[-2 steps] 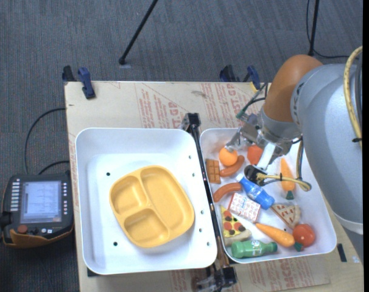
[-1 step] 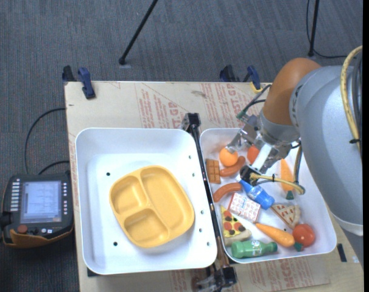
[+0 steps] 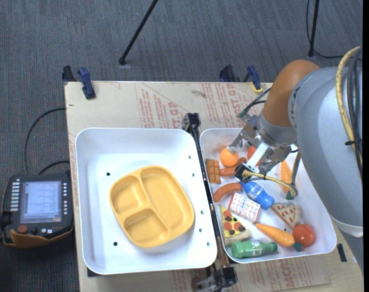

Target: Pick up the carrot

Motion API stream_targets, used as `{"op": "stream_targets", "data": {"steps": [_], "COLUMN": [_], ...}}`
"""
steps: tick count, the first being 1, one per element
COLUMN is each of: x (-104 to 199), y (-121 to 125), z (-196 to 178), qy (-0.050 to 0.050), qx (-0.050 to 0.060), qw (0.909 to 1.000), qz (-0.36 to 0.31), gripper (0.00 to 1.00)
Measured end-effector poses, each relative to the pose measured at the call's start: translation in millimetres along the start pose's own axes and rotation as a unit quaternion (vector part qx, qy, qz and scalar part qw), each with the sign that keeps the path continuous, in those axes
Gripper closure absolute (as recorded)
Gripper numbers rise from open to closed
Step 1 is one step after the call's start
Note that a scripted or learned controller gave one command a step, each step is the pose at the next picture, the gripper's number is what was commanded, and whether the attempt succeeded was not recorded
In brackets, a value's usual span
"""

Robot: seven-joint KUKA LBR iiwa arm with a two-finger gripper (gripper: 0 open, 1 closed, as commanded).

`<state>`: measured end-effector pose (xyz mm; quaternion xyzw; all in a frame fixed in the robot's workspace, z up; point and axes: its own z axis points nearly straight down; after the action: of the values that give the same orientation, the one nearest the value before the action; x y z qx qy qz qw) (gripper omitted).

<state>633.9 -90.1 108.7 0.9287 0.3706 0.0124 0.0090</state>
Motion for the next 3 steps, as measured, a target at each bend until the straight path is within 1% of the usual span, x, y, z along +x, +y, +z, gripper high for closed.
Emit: {"op": "stream_targets", "data": {"steps": [1,2,3], "x": [-14.0,-31.0,-30.1], "y": [-1.9,24.3,-40.6], "z": [20.6,21.4,20.2], "qy": [-0.011,-0.012,-0.012], "qx": [0.012,0.012,0.013], "qw": [0.9867,0.9626,0.9705], "qz": [0.162,0.271,0.240], "gripper": [0.00,0.00,0.00]}}
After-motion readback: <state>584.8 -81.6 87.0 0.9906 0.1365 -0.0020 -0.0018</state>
